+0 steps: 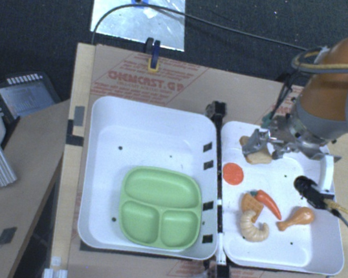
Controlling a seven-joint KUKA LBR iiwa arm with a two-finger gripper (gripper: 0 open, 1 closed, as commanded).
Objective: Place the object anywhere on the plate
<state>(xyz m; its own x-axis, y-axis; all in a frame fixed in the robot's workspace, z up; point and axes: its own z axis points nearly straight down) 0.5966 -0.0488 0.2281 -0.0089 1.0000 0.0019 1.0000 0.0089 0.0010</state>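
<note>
From above, the green plate (pixel 160 207) sits in the left bin (pixel 102 156), toward its near edge, three compartments bare. Everything else lies to the plate's right, in the right bin (pixel 325 257). The gripper (pixel 263 145) is low at that bin's far end, up and right of the plate, its fingers spread a little around a tan, bread-like piece (pixel 259 158); whether they pinch it I can't tell. Closer to the plate lies an orange disc (pixel 233 173). Nearer still are a red-orange chili (pixel 268 203), a shrimp (pixel 253 223) and a drumstick (pixel 296 218).
</note>
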